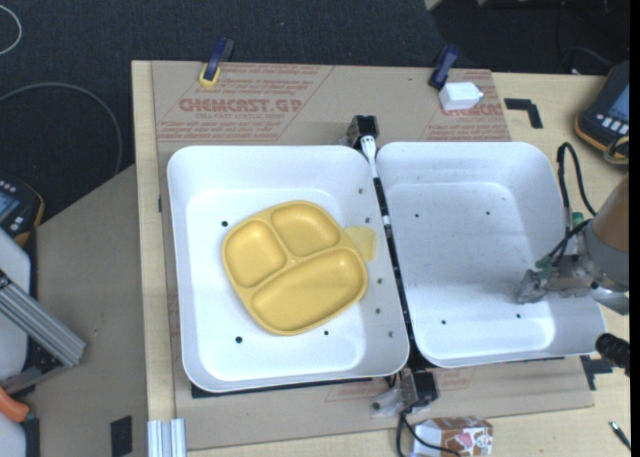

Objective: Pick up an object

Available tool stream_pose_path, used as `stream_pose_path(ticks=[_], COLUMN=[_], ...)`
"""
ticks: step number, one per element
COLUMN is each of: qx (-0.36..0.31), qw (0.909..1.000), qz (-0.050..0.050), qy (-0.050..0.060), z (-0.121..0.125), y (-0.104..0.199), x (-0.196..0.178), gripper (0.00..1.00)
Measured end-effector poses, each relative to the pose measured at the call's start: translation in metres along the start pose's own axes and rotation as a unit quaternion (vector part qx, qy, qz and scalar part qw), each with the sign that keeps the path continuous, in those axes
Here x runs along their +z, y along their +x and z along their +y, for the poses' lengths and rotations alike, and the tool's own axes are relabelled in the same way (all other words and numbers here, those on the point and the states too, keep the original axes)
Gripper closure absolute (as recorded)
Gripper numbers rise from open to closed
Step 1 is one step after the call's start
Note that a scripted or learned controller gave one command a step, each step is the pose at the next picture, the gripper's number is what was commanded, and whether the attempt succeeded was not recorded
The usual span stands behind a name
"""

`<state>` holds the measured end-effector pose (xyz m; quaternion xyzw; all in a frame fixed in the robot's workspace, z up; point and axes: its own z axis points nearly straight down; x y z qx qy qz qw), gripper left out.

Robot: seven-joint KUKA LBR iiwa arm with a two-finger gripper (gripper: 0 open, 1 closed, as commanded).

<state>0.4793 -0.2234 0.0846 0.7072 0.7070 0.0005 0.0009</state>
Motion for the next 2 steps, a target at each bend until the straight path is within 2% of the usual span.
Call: stream_pose_path(ticks=[2], qx=[0.000], qw=[1.0000], qz=[0.000], qy=[0.000], z=[0.0000], y=[0.0000], x=[0.0000], gripper=[1.00])
